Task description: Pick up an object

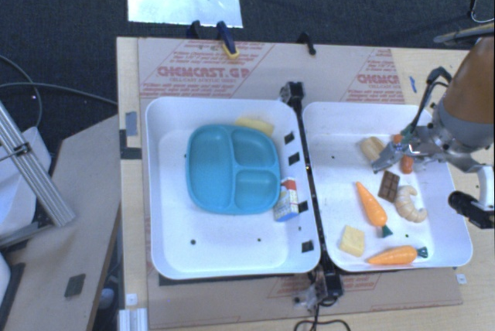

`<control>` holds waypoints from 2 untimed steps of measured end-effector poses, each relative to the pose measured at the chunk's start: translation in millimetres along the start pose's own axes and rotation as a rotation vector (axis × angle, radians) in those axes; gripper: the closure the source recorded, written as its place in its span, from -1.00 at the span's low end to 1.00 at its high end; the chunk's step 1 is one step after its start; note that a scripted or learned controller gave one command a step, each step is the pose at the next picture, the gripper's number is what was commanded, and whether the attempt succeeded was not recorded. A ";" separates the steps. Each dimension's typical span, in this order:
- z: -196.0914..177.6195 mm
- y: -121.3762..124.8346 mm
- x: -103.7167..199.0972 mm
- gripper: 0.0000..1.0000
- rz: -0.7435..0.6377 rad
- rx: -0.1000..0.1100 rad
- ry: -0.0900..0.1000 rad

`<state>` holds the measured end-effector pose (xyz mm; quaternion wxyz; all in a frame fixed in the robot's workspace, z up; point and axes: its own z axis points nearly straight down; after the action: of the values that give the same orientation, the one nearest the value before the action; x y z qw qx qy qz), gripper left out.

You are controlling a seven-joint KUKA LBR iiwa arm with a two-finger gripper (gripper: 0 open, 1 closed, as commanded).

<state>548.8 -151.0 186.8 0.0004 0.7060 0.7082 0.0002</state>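
My gripper [393,155] hangs low over the upper middle of the right bin [456,244]. It sits between a tan bread roll [372,148] on its left and a small orange-red piece [407,165] just under its right side. Below it lie a brown chocolate bar [389,185], a pale shrimp [409,204] and an orange carrot [370,205]. Near the bin's front edge are a yellow cheese wedge [353,240] and a second carrot [394,254]. I cannot see whether anything is gripped.
The left bin [166,244] holds a blue divided plate [232,168], a yellow piece [255,124] behind it and a small carton [287,201] at its right. A black-clipped ridge [302,167] separates the bins. The arm [472,101] fills the right side.
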 end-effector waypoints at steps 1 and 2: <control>86.2 -38.7 -38.4 -1.00 0.000 -0.019 -0.008; 77.4 -38.6 -37.8 1.00 0.002 -0.019 -0.007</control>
<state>510.3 -188.9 109.4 0.0096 0.7066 0.7076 0.0047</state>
